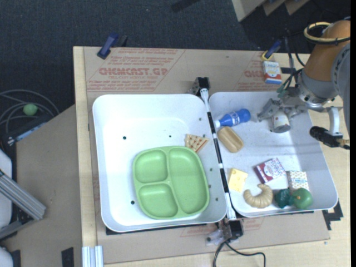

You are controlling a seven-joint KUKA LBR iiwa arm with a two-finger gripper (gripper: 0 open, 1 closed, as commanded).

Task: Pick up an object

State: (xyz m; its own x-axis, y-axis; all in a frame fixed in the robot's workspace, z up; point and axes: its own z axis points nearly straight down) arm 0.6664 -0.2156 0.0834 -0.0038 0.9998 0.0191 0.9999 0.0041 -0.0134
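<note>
Your gripper (pixel 276 114) is hovering in the right bin (pixel 317 166), its fingers spread apart and holding nothing. A blue bottle (pixel 234 118) with a white label is lying just beside it at nine o'clock, long axis running eight to two o'clock.
</note>
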